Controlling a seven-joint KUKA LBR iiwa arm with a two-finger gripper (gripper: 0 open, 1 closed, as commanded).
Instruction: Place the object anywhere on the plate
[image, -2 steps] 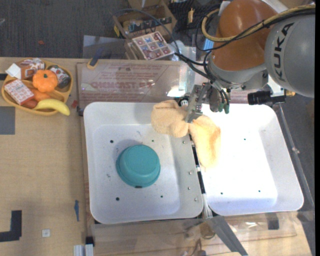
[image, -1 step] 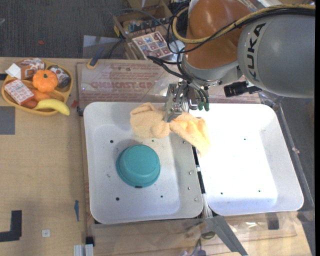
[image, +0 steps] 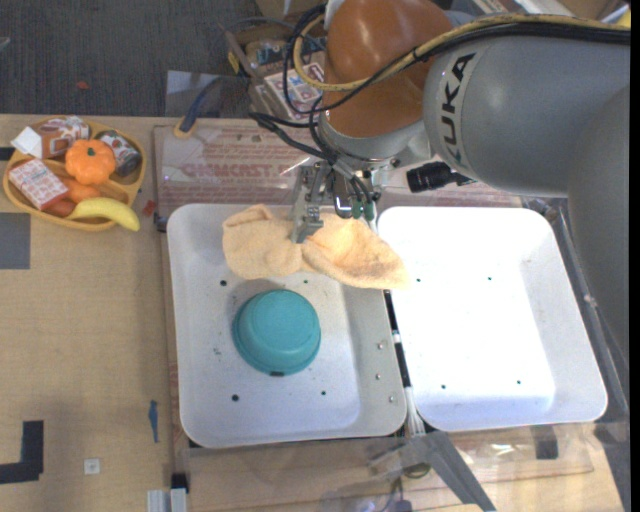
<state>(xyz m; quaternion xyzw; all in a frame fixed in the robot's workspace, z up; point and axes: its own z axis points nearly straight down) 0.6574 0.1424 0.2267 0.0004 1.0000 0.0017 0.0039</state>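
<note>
- The gripper (image: 318, 212) is hanging over the back of the left bin (image: 195, 400), its fingers closing on a pale yellow cloth (image: 355, 255) at the cloth's raised middle fold.
- The cloth is drooping to both sides of the pinch: one lobe is lying on the left bin's floor, the other is spilling across the seam onto the near-left corner of the right bin (image: 500, 320).
- A teal plate (image: 278, 330), which looks like an upturned dish, is sitting in the left bin, just in front of the cloth and apart from it.
- Judged step: carrying the cloth over to the plate. To do it well, the arm (image: 520, 100) should be lifting until both lobes are clearing the floor and the ridge between the bins, then travelling toward the near side and lowering so that the bulk of the cloth is settling on the teal top.
- Risk, as a judgement: the pinch is looking narrow, so a trailing lobe could be dragging on the ridge and pulling free.
- Open room: the left bin's floor around the plate is bare, and the path from cloth to plate is unobstructed.
- A yellow bowl of toy food (image: 75, 175) is standing well apart on the bench, outside the bins.
</note>
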